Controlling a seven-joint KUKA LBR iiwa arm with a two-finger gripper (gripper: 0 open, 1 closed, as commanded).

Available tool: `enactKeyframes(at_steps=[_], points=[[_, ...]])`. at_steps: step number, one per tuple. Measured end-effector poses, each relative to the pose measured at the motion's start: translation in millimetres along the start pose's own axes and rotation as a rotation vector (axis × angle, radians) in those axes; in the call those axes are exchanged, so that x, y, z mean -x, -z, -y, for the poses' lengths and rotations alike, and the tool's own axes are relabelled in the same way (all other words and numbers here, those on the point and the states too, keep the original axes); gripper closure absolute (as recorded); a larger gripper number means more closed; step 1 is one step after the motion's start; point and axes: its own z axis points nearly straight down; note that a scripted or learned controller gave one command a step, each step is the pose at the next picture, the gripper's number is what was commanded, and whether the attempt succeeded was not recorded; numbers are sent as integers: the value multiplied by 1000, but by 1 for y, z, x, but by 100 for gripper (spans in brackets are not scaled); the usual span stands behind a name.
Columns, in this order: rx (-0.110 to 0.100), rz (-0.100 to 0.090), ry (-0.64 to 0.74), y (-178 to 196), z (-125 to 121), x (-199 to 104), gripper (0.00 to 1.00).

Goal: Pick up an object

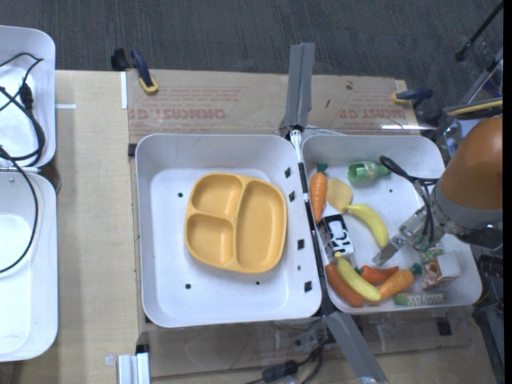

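Observation:
The right bin (416,152) holds toy food. A carrot (318,194) lies by its left wall, a green bottle (366,170) at the back and a yellow banana (370,221) in the middle. A black-and-white box (338,235) lies left of that banana. A second banana (357,279) and orange pieces (394,282) are piled at the front. My gripper (394,246) hangs low over the bin's right half, just right of the middle banana and above the orange pieces. I see nothing held in it.
A yellow divided plate (237,222) lies in the left bin (160,294). A small carton (441,270) and a green strip (419,299) sit at the right bin's front right corner. A grey divider post (300,86) stands between the bins at the back.

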Motion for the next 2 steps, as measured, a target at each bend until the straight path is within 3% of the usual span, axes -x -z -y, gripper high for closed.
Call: enactKeyframes(at_steps=[1, 2], points=[[2, 4, 367, 35, 15, -7, 0], [2, 4, 402, 69, -39, 44, 0]])
